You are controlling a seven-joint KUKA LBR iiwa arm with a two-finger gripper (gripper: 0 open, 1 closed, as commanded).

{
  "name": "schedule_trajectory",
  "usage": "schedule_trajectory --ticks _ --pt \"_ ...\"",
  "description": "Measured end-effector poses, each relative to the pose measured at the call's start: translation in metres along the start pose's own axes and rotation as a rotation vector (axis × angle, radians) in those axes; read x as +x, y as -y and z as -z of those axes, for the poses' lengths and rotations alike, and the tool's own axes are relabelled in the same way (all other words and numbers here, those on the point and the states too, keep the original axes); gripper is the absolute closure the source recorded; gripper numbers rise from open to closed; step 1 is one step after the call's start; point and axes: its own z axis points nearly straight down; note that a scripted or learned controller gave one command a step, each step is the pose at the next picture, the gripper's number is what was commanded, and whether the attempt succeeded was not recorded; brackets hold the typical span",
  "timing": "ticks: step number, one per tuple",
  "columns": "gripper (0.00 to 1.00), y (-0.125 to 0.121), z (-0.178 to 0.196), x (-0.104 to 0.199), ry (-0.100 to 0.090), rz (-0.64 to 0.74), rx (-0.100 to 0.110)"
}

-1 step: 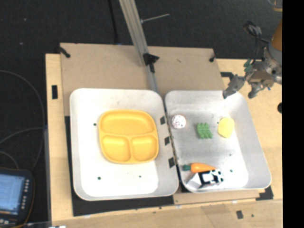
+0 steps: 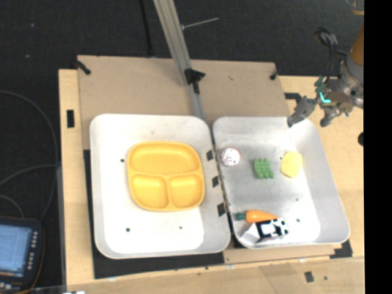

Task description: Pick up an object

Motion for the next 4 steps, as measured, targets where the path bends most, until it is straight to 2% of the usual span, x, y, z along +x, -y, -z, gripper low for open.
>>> schedule_trajectory --ticks 1,3,4 --pt "0.0 0.003 -0.042 0.001 -0.001 -0.003 0.005" --pt "0.0 -0.005 -0.161 0.012 -0.002 -0.001 0.006" --pt "1.0 -0.006 -0.146 0.011 -0.002 -0.001 -0.001"
